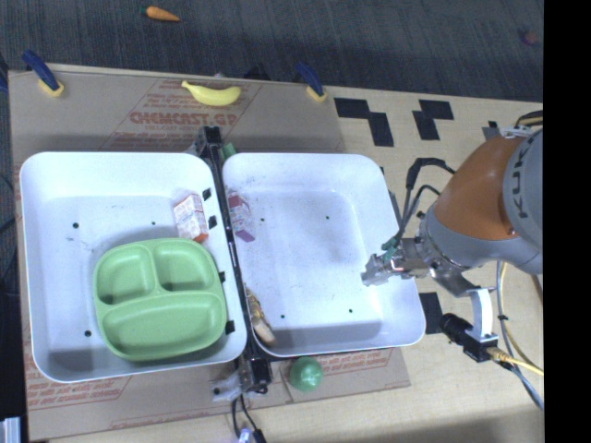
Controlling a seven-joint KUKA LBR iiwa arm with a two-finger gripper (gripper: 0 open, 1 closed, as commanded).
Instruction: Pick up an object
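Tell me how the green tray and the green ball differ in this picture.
The green tray is pale green, flat and split into three compartments; the green ball is darker green and round. The green tray lies inside the left bin, while the green ball sits outside both bins on the cardboard at the near edge. The green tray is far bigger than the green ball. Both are green and lie apart from the gripper.

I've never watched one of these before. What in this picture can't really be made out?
- The gripper, over the right bin's right rim in the camera view: too small and blurred to read.
- The small carton above the green tray: print too small.
- The item at the right bin's lower left corner: partly hidden by the rim.
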